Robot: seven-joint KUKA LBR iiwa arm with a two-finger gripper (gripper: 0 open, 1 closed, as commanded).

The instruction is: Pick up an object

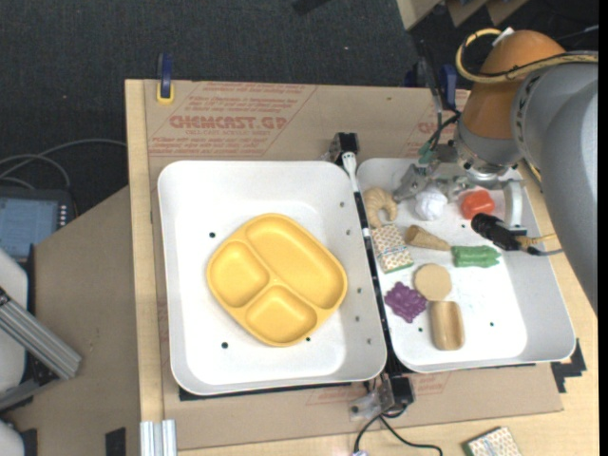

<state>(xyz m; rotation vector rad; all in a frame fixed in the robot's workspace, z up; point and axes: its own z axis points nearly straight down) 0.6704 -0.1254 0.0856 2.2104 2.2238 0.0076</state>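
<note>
My gripper (424,184) hangs low over the back of the right bin (532,335). A small white round item (432,203) lies right under it, touching or almost touching it; whether it is held is unclear. A red piece (476,200) sits just to the right of the gripper. A tan curved pastry (381,201) lies to its left. Further forward are a tan cone (426,238), a green piece (475,256), a patterned cracker (390,245), purple grapes (406,301), a round biscuit (433,281) and a bread roll (446,325).
The left bin (190,340) holds a yellow divided plate (275,278). The raised divider (364,245) between the bins runs just left of the toy food. The grey arm with its orange band (503,84) comes in over the right bin's back corner.
</note>
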